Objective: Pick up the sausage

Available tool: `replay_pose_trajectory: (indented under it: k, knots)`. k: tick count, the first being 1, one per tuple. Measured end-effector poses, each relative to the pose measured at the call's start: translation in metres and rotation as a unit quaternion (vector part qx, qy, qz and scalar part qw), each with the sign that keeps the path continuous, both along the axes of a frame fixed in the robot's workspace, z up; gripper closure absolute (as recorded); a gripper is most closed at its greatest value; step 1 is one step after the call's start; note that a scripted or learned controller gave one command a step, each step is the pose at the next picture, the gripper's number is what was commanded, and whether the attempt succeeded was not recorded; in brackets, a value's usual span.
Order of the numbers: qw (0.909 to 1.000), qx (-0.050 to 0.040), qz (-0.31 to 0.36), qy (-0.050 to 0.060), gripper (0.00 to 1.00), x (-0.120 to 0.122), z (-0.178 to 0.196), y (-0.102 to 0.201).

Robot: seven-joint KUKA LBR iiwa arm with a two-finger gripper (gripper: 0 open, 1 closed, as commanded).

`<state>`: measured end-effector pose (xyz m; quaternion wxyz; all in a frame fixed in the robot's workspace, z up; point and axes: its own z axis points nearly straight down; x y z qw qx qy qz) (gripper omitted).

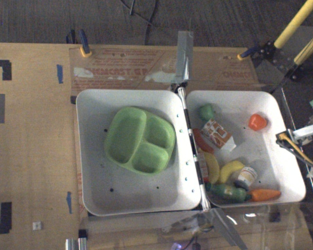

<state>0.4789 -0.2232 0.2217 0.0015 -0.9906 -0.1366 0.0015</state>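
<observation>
The sausage [200, 139] is a reddish, elongated piece lying against the left wall of the right bin [281, 155]. Its right end is tucked under a small white and orange carton [217, 134]. A green round toy [207, 111] lies just behind it, and a banana [213, 166] lies just in front of it.
The left bin [94, 191] holds a green divided plate [140, 139]. Also in the right bin are an orange pepper [257, 122], a yellow piece [231, 170], a small can [245, 176], a green bottle-like toy [229, 192] and a carrot [265, 195]. A white and yellow fitting [297, 138] sits at the bin's right rim.
</observation>
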Motion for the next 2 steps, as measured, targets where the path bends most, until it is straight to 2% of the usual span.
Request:
replay_pose_trajectory:
  k: [1,2]
  knots:
    - [0.9875,-0.0013,0.158,-0.002,0.0,0.001,0.071,0.0]
    - [0.9994,0.0007,-0.036,0.001,0.0,0.0,-0.036,0.001]
